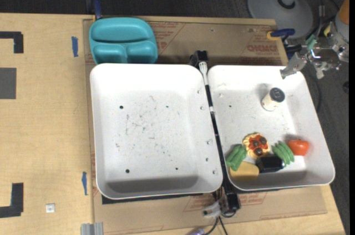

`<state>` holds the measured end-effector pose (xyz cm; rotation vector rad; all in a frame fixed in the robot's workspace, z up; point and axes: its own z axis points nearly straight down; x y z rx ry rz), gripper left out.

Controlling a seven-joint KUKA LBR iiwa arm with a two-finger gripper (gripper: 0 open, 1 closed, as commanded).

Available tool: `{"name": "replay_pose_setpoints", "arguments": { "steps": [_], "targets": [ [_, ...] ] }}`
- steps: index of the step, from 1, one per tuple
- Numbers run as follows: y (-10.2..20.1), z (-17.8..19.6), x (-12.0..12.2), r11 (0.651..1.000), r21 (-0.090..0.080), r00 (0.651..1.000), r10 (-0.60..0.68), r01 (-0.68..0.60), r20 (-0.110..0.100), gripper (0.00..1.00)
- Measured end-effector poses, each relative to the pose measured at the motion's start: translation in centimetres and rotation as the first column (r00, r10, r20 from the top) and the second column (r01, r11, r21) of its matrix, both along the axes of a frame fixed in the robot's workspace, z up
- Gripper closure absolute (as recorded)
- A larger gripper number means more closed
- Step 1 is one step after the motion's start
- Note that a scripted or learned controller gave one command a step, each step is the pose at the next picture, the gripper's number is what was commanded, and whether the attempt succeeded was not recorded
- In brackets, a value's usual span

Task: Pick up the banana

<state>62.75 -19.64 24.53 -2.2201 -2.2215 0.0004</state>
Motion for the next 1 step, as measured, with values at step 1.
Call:
{"name": "replay_pose_setpoints", "arguments": {
  "steps": [1],
  "targets": [
    [4.57, -9.35, -5.50, 1.000, 0.000, 1.000, -0.017, 0.017, 0.000, 0.00]
  ]
}}
